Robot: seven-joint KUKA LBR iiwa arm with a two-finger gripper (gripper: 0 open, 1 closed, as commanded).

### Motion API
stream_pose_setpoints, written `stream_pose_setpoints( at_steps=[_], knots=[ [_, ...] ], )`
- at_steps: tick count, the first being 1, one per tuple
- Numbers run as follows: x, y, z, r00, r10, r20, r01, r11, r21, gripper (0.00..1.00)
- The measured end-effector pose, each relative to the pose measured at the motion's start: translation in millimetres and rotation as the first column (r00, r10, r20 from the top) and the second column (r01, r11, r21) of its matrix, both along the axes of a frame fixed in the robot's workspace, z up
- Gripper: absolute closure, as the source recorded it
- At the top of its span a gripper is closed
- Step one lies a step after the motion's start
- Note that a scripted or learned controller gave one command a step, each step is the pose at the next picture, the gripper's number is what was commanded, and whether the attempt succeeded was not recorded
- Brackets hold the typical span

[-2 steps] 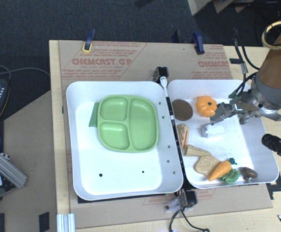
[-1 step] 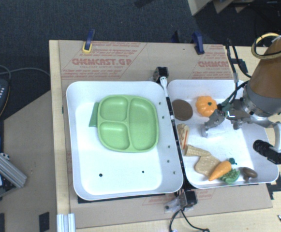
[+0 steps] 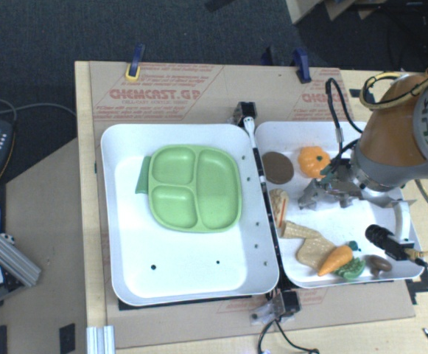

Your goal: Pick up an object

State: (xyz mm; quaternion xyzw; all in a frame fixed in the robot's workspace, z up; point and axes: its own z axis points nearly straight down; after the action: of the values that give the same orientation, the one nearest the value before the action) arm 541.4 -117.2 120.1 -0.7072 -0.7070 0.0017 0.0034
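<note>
The right white bin point(image 3: 302, 133) holds several toy foods. An orange fruit point(image 3: 313, 161) lies near its back, with a brown round disc point(image 3: 278, 167) to its left. A tan strip with a red edge point(image 3: 278, 203), two tan bread wedges point(image 3: 307, 242), a carrot point(image 3: 334, 259) with a green top point(image 3: 352, 268) and a small brown piece point(image 3: 379, 264) sit toward the front. My gripper point(image 3: 315, 192) hangs low over the bin's middle, just in front of the orange fruit, pointing left. I see nothing held in it.
The left white bin point(image 3: 125, 220) bears a green divided plate point(image 3: 195, 187) in its back half. The bins' shared wall point(image 3: 261, 198) runs just left of the foods. The grey arm with its orange band point(image 3: 398, 135) covers the right bin's right side.
</note>
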Motion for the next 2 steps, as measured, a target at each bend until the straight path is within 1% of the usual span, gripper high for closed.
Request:
stream_pose_setpoints(
  at_steps=[1,2],
  knots=[
    [3.8,-5.6,-27.6,1.0,-0.005,0.019,0.005,1.0,-0.012,0.0],
    [8.2,-8.4,-11.5,0.999,-0.006,0.037,0.007,1.0,-0.02,1.0]
  ],
)
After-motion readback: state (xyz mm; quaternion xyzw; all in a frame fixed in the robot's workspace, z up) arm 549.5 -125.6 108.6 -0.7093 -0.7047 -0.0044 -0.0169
